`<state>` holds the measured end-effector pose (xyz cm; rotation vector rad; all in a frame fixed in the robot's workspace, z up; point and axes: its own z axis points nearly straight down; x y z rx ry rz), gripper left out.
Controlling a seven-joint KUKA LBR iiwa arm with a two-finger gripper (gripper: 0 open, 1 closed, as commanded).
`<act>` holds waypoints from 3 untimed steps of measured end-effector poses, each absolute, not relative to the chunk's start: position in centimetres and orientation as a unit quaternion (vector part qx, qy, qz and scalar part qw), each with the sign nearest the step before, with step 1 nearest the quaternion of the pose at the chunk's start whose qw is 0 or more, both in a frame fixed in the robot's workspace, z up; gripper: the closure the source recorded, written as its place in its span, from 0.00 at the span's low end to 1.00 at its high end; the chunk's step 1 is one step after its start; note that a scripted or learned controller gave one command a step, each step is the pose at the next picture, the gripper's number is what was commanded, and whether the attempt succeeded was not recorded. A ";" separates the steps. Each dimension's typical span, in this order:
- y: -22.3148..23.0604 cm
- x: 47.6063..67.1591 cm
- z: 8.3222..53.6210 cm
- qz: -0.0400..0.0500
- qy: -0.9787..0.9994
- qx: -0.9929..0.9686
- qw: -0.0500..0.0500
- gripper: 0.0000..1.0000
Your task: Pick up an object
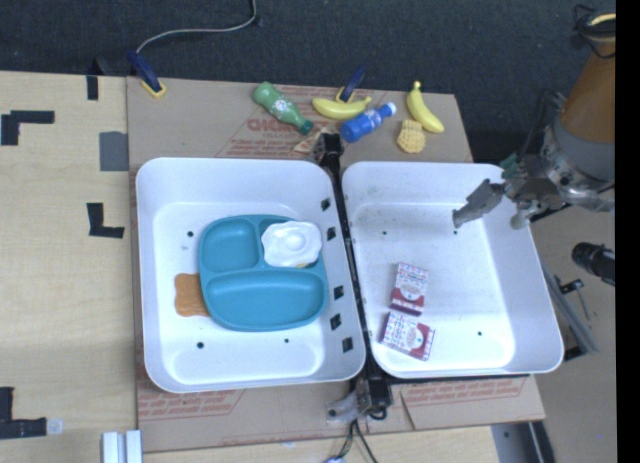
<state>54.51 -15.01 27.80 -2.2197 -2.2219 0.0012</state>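
White plastic makes up the 2 shallow bins, and the right bin (520, 336) serves as the landmark. Inside it, toward its near left corner, lie 2 small red-and-white cardboard packets (409, 286), one just beyond the other (407, 335), both flat and clear of the walls, so either looks an easy candidate for picking. The grey two-finger gripper (496, 204) hangs over this bin's far right rim, its 2 fingers spread apart with nothing between them, probably poised high so it can drop onto a target. To the left of the right bin, the left bin (160, 351) holds a blue divided plastic tray (262, 286) carrying a white fried-egg toy (291, 243), with a tan toast-shaped piece (186, 295) tucked against the tray's left edge. Beyond the right bin's far wall, 2 yellow toy bananas (340, 107) (426, 111) rest on cardboard.
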 end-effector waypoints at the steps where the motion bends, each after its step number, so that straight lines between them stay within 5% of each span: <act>1: -9.6 55.4 16.2 0.001 -0.708 -0.707 0.002 0.00; 2: -9.7 54.8 8.6 -0.001 -0.707 -0.707 0.000 0.00; 3: -9.8 54.8 9.6 0.000 -0.707 -0.707 -0.002 1.00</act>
